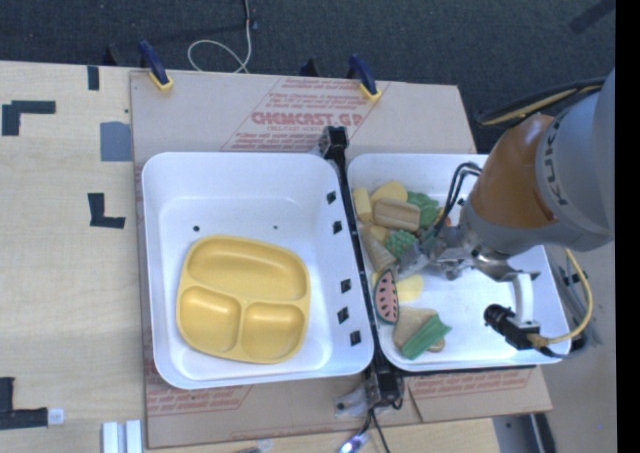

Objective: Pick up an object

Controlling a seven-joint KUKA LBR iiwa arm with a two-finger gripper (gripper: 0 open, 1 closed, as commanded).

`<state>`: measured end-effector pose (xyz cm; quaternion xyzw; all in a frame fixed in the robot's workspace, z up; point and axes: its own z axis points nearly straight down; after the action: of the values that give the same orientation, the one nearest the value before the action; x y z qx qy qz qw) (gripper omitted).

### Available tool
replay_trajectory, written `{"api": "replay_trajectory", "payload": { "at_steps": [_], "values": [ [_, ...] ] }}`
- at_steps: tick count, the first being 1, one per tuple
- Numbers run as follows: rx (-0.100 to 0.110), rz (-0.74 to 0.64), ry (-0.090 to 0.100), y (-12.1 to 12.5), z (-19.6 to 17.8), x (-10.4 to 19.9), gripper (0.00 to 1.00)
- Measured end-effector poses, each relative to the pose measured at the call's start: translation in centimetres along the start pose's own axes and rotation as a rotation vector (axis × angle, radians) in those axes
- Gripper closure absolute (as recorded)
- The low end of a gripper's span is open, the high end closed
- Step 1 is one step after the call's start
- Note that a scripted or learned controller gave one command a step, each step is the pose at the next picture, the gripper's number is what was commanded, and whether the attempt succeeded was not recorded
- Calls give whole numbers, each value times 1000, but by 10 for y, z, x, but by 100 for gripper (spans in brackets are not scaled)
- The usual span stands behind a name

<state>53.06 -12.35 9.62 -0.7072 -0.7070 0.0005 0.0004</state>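
The right bin (520,341) holds several toy foods along its left side: a yellow piece (390,193), a tan bread-like piece (396,213), green pieces (403,241), a watermelon slice (386,296) and a sandwich-like piece (420,331). My gripper (425,253) reaches in low from the right, down among the green pieces in the bin's middle left. The grey arm with its orange band (515,186) covers the bin's upper right.
The left bin (170,191) contains a yellow divided plate (243,297). A black divider (345,241) runs between the two bins. Blue-and-yellow clamps (154,68) hold the cardboard base at the back. A cable (235,41) hangs behind the bench.
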Motion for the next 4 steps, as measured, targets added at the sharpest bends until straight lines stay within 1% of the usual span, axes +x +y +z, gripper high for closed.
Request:
{"api": "replay_trajectory", "payload": {
  "at_steps": [1,2,3,4],
  "values": [
    [0,-4,-1,88,12,16,0],
    [0,-2,7,88,2,18,100],
    [-6,-5,0,101,-99,49,100],
    [5,-1,0,98,-92,47,0]
  ]
}}
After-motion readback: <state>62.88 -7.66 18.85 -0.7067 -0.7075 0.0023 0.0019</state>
